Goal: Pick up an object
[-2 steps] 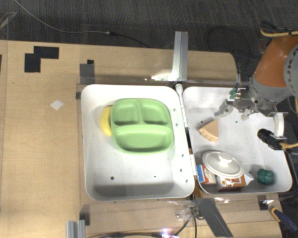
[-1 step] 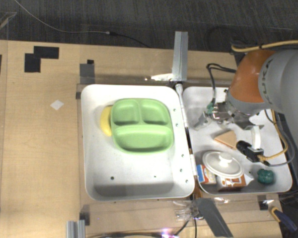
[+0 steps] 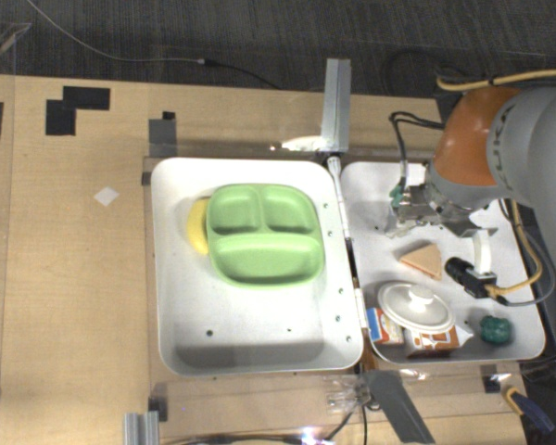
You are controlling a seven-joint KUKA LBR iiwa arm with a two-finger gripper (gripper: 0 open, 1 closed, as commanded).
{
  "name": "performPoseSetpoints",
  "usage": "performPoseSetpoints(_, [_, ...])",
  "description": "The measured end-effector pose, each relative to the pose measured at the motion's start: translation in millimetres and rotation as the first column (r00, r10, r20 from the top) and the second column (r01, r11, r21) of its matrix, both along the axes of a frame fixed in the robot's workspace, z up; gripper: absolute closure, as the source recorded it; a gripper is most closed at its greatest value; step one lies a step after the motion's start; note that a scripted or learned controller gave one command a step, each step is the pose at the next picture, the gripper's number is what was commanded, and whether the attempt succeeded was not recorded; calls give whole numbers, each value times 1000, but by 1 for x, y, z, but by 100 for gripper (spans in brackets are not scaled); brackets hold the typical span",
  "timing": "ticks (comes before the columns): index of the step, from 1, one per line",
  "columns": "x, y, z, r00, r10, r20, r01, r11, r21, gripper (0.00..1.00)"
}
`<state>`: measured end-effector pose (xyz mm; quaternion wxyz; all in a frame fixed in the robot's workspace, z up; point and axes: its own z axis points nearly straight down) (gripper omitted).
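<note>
Overhead, my one fixed camera looks down at a slant on a pale wooden bench (image 3: 65, 286) carrying two shallow white bins side by side.

The left bin (image 3: 241, 327) holds a green divided plate (image 3: 262, 233) with three compartments, lying flat in the far half of the bin. A yellow object (image 3: 195, 227) peeks out from under the plate's left edge; most of it is hidden, so I cannot name it.

The right bin (image 3: 371, 188) is where the arm works. The grey arm (image 3: 533, 142) reaches in from the right, with its orange band (image 3: 468, 146) above the wrist. The gripper (image 3: 410, 213) hangs low over the far half of this bin, over bare white floor. Nothing shows in its grasp. I cannot tell from this angle whether it is open or closed.

The things to pick from lie nearer the camera. A tan wedge (image 3: 423, 261) lies just below the gripper, close to it but apart. Nearer the front edge sits a white lidded bowl (image 3: 415, 308) with a knob on top. It rests partly on a red and white box (image 3: 435, 341) that lies against the front wall. A dark green round object (image 3: 494, 330) sits in the front right corner, apart from the bowl and box.
</note>
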<state>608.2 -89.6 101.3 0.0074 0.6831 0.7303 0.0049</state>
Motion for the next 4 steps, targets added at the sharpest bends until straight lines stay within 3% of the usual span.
performPoseSetpoints(1, [9,43,85,1000,9,-11,-9,1000,3,100])
performPoseSetpoints(2, [9,43,85,1000,9,-12,-9,1000,3,0])
performPoseSetpoints(3, [9,43,85,1000,9,-12,-9,1000,3,0])
performPoseSetpoints(4, [-64,-4,1,1000,28,10,-28,1000,-4,0])
